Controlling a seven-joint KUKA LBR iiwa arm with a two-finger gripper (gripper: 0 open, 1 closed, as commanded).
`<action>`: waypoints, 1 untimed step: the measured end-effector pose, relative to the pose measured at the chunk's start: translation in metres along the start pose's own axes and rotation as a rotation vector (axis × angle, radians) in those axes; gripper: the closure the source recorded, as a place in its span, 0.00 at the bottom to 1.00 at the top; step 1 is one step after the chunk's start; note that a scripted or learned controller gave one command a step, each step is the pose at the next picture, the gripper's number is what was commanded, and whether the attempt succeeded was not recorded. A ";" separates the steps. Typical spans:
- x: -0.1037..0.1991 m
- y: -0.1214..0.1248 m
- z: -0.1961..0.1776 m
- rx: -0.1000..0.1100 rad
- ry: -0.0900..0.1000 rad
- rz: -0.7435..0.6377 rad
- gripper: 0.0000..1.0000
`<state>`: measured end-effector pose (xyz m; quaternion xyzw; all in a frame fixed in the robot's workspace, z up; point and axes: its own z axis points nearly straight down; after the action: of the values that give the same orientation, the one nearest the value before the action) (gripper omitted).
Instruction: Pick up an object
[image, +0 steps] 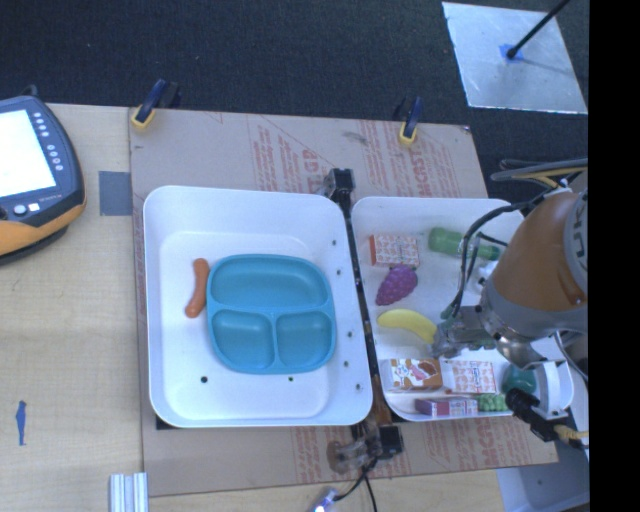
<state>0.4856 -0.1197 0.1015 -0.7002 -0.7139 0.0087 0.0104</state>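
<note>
The right bin (372, 215) holds a yellow banana (406, 322), a purple bunch of grapes (396, 284), a red and white box (395, 249) and a green bottle (446, 240). Near its front wall lie a brown snack packet (415, 374), a white and red carton (470, 377) and a small flat box (445, 407). My gripper (455, 337) hangs low in this bin, just right of the banana and above the carton. The grey and orange wrist (535, 270) covers the bin's right side. In the left bin (160, 300) sit a blue divided plate (270, 310) and an orange sausage-shaped toy (197, 287).
A teach pendant (25, 175) lies on the bench at the far left. Yellow and blue clamps (150, 105) (408, 120) hold the cardboard sheet at the back. Black brackets (341, 183) join the bins at their shared wall. A teal object (520, 380) shows beside the wrist.
</note>
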 end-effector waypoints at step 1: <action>0.000 0.000 0.000 0.000 -0.001 -0.002 0.00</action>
<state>0.4856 -0.1197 0.1015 -0.6995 -0.7145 0.0091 0.0102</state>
